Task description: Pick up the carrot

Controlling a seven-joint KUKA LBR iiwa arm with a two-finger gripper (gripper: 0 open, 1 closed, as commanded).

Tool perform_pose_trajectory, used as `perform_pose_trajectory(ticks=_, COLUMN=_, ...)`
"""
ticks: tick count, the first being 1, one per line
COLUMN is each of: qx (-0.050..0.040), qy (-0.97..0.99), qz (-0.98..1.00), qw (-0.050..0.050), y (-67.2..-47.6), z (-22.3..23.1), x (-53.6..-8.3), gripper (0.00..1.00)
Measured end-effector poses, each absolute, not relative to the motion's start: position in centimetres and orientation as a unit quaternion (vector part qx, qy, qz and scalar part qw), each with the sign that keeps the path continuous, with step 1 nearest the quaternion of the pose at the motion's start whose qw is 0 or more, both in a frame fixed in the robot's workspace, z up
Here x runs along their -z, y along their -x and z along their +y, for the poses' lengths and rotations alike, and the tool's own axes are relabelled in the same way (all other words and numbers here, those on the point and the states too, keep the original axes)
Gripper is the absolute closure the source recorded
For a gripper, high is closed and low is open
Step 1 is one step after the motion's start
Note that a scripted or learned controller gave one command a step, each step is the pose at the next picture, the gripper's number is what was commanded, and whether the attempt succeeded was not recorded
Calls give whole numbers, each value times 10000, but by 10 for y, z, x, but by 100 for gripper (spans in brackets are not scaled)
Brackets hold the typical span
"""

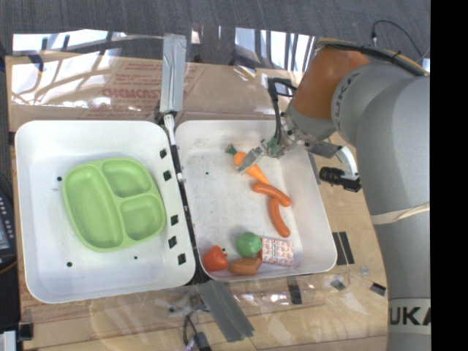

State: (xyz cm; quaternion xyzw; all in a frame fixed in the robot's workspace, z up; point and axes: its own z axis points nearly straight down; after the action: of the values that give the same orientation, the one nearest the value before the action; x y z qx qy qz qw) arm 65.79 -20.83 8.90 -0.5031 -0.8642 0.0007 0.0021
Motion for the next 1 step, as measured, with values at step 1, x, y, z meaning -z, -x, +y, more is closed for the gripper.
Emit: perform_pose_trajectory(ticks=1, qx=-7, qy=5032, qz=-8642, qw=22, y=-658, z=-208, x=-89, gripper=0)
